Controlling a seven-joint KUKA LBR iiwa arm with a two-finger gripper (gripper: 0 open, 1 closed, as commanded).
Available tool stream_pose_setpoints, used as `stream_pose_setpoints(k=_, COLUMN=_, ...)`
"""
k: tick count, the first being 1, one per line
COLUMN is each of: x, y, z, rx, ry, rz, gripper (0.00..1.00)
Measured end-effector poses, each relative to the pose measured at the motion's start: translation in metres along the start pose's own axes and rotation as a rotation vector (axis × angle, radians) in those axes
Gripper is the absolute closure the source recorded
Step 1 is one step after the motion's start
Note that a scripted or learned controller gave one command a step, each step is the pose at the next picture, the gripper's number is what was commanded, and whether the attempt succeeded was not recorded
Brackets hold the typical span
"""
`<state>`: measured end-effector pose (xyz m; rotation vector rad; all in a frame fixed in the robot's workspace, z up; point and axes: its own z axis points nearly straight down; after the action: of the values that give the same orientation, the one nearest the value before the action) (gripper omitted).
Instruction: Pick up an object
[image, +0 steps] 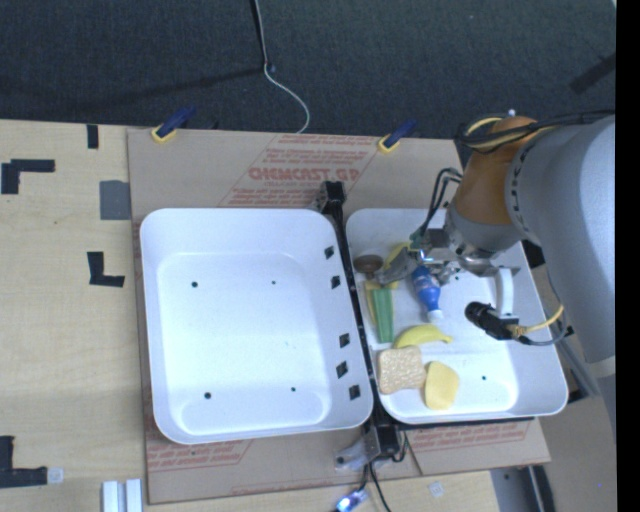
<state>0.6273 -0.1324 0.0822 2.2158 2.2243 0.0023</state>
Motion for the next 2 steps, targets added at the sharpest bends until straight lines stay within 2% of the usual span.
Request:
stream_pose_setpoints(k=1, x=-0.0104, y=0.0365, z=-0.0020, rx=0.001, ry=0.000, rz=0.001, gripper=0.00)
stream_pose_setpoints(k=2, x=-0.0023, y=0.0300, z=-0.0025, rx=0.002, ry=-0.004, rz=0.003, gripper=0.00)
